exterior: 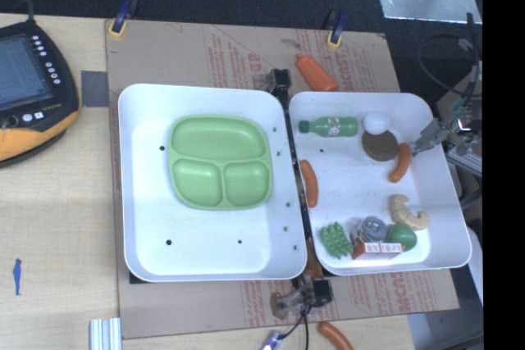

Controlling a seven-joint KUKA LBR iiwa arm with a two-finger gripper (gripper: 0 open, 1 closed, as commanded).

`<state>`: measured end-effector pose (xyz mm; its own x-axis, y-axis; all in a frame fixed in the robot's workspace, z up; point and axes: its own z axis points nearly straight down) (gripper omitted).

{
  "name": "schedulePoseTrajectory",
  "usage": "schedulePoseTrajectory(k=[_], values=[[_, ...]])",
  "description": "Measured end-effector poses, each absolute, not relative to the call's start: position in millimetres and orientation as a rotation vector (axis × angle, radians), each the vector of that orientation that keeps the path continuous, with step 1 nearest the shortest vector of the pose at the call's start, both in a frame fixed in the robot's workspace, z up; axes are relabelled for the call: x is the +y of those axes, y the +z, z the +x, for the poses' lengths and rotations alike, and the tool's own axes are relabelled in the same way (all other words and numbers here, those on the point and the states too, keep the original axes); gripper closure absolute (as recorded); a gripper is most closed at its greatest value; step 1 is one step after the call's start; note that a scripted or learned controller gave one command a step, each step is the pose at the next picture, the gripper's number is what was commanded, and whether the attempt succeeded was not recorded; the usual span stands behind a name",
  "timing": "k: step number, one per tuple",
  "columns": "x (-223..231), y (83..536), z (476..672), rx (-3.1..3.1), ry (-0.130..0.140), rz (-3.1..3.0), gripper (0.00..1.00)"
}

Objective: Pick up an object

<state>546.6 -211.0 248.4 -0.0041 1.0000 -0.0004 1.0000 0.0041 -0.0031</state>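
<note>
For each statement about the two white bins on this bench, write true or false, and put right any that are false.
1. A green divided plate lies in the left bin. True.
2. The green bottle lies in the left bin. False: it lies near the top edge of the right bin.
3. The gripper is at the right bin's right side. True.
4. An orange carrot lies on the cardboard outside the bins, above the right bin. True.
5. The divided plate holds a sausage. False: its compartments hold nothing; a sausage lies in the right bin, by its left wall.
</note>
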Motion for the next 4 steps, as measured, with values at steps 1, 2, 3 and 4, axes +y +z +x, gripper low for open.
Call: schedulePoseTrajectory(k=[1,2,3,4], values=[[-210.9,103.6,589.2,-2.225,0.008,-2.21,0.0],[-197.9,193.9,531.6,-2.223,0.002,-2.217,0.0],[-162.3,119.5,593.1,-2.227,0.006,-2.212,0.0],[-192.0,213.9,608.8,-2.225,0.001,-2.218,0.0]])
